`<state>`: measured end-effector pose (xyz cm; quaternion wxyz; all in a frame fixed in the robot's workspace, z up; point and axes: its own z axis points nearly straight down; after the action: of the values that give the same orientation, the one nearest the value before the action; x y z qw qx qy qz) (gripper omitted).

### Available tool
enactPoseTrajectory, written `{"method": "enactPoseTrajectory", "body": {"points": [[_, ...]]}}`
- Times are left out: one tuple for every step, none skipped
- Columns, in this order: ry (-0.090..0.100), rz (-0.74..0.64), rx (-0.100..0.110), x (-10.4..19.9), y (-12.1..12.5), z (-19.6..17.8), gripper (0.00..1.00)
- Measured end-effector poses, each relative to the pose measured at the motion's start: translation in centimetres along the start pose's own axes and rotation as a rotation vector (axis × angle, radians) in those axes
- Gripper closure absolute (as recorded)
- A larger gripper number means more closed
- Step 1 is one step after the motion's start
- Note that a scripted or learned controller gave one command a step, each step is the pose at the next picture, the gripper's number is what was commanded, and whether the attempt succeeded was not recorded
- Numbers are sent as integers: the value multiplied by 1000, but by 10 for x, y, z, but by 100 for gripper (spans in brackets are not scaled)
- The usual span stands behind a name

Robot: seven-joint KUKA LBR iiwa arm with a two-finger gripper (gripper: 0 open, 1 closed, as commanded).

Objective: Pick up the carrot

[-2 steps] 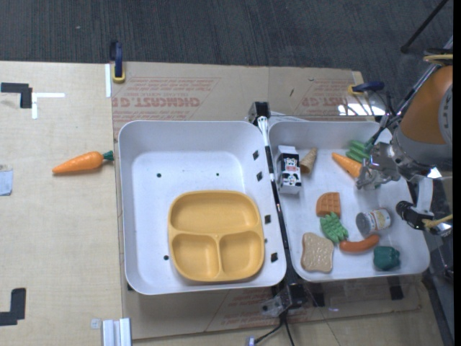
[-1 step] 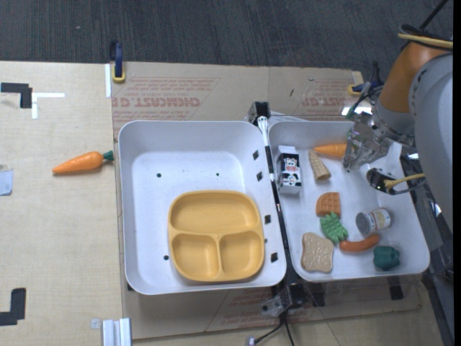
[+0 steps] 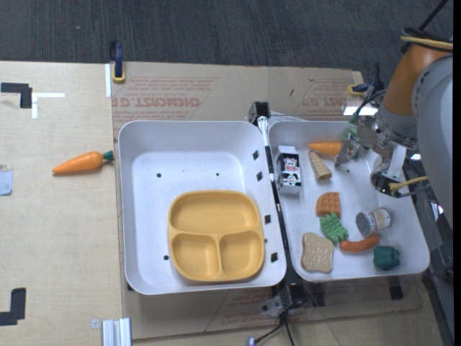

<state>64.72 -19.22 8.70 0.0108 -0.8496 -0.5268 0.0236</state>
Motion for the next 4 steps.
{"method": "enactPoseTrajectory", "body": {"points": [[17, 249, 42, -3, 1, 0, 0], [18, 762, 35, 18, -13, -1, 0], [42, 809, -23, 22, -103, -83, 0], [42, 905, -19, 44, -111, -4, 0]]}}
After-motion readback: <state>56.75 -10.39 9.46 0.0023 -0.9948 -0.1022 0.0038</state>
